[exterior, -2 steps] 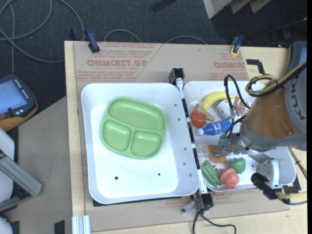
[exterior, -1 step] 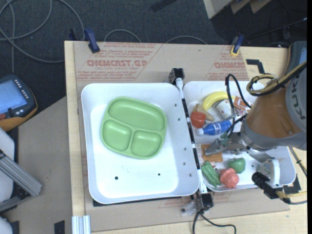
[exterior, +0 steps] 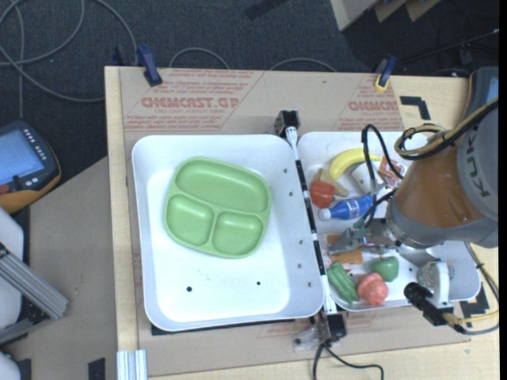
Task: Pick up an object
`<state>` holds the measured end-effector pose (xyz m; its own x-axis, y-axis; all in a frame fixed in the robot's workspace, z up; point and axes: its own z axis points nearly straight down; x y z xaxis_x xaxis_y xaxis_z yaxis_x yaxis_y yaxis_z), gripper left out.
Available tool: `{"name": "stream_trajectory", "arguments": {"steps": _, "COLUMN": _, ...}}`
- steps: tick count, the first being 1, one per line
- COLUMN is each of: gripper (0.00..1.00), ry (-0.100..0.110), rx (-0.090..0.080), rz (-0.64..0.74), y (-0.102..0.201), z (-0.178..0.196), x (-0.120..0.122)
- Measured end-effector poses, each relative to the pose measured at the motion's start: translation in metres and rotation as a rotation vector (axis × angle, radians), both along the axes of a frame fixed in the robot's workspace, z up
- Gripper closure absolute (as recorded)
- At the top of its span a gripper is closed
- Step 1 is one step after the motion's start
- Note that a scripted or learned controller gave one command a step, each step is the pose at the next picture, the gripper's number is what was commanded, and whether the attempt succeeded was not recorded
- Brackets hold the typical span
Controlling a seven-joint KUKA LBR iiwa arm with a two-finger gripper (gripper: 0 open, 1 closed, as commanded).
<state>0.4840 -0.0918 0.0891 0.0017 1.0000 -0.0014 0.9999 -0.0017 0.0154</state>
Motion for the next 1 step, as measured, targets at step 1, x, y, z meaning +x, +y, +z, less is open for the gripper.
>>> {"name": "stream_trajectory", "arguments": {"steps": 1, "gripper": 1.0, "ry": -0.001, "rx": -0.001, "rz": 0.0, "y": 0.0002, "z": 0.0095, "x": 0.0}}
